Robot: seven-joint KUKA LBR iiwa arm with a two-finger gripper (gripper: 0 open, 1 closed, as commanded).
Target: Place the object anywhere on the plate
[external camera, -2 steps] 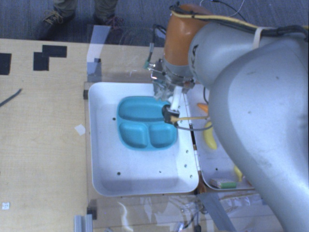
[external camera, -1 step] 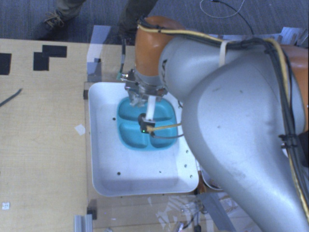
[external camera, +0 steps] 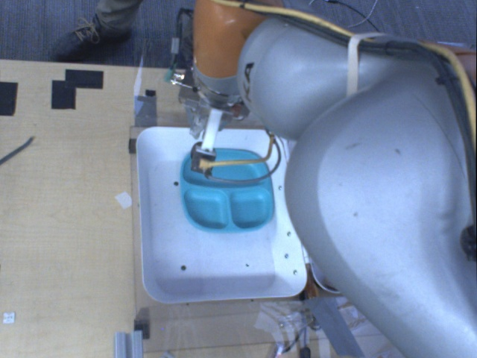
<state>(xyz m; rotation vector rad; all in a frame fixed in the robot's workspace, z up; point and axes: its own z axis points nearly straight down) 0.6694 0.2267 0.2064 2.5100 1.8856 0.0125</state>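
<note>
Locate the white bin (external camera: 195, 268) on the bench (external camera: 67, 207). The blue plate (external camera: 225, 206) lies flat in the bin's far half, with one long compartment on the far side and two smaller compartments on the near side. The gripper (external camera: 201, 125) hangs over the plate's far left corner, below the arm's orange band (external camera: 223, 28). You cannot tell whether the gripper is apart, together or clamped on anything.

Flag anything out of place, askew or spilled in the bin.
Nothing stands out. The plate lies flat and right side up in the bin, with no spill or damage visible on either. The gripper hangs over the plate's far left corner.
</note>
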